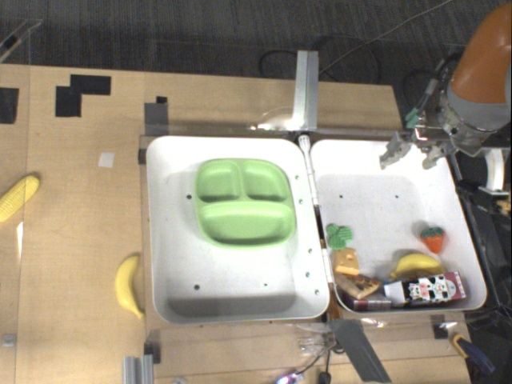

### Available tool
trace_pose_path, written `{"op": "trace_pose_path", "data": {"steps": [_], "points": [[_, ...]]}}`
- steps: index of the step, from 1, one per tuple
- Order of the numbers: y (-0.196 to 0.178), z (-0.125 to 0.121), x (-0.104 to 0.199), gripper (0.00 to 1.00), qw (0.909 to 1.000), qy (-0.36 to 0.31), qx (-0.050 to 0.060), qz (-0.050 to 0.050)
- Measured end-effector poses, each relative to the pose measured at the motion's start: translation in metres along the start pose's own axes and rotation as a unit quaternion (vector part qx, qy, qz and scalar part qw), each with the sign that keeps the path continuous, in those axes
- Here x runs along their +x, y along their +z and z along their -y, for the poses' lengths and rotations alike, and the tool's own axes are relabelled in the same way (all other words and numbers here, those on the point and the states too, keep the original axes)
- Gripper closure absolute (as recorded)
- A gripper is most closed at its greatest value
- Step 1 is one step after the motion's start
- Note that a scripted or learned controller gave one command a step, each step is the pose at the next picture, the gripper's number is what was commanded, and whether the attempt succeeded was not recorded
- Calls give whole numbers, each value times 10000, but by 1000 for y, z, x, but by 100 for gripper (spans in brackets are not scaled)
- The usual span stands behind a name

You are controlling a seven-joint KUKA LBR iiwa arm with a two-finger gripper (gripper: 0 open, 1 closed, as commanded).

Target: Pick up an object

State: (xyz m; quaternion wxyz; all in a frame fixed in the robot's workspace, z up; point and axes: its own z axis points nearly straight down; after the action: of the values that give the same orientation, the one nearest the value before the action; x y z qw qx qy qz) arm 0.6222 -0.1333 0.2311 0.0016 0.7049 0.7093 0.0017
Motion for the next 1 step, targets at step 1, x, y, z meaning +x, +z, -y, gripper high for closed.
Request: {"op": "trace_pose_path", "data": {"steps": [1], "points": [[13, -38, 29, 0, 9986, 535, -9, 0]]}}
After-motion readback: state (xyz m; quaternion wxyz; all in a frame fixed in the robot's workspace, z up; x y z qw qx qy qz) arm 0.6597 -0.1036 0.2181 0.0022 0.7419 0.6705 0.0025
